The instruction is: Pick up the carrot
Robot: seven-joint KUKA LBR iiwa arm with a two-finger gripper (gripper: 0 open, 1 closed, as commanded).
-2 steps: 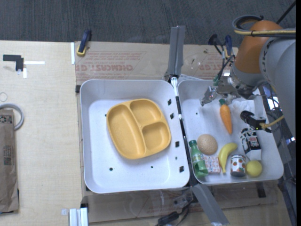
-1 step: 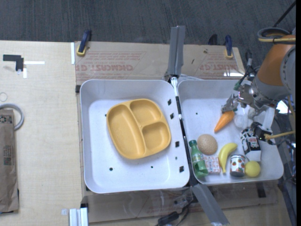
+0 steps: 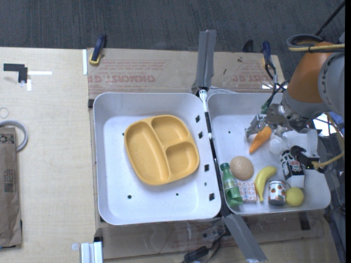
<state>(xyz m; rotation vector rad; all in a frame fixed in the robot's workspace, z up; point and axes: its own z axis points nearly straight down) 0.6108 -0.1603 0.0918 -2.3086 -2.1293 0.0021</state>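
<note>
Right white bin (image 3: 219, 147), upper part: I see the tapered orange carrot (image 3: 260, 139) lying aslant, thick end at the metal two-finger gripper (image 3: 259, 126). Whether it grips, I cannot tell. Yellow divided plastic plate (image 3: 162, 148) sits in left bin.

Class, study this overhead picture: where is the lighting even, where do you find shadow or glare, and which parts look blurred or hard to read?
In the camera view, light falls evenly on the yellow plate, which casts only a soft shadow in the left bin; the right bin shows bright glare near the arm; the gripper at the carrot is small and indistinct; the dark floor beyond lacks detail.
</note>
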